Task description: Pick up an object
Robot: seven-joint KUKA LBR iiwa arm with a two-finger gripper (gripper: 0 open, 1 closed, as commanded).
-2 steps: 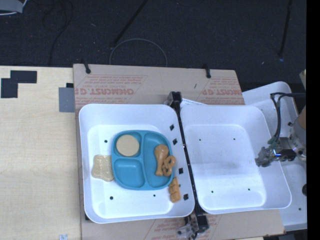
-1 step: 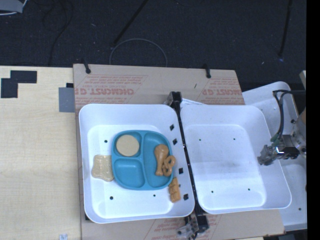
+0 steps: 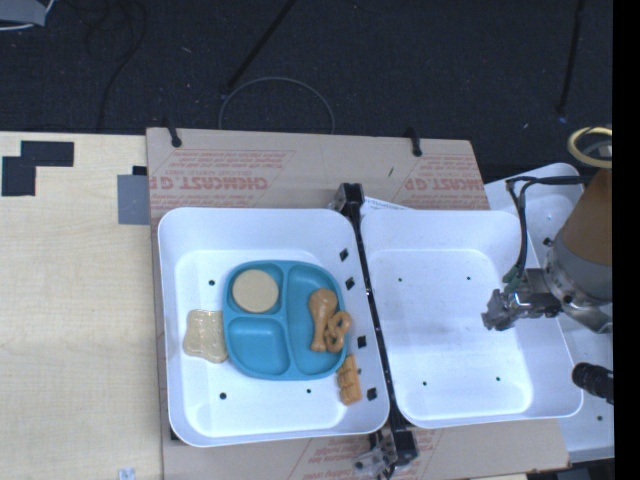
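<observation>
Objects for picking all sit in the left bin (image 3: 190, 238) — none in the right bin (image 3: 440, 238). Blue divided tray (image 3: 268, 350) lies mid-bin, holding a round tan disc (image 3: 254, 290) in its top-left compartment and a twisted pretzel-like piece (image 3: 328, 320) in the right one. Pale flat piece (image 3: 206, 335) touches the tray's left edge; small brown chunk (image 3: 349, 380) sits just off its lower-right corner. Gripper (image 3: 497, 314) is at the right bin's right wall, nothing visibly held — can't tell jaw opening.
</observation>
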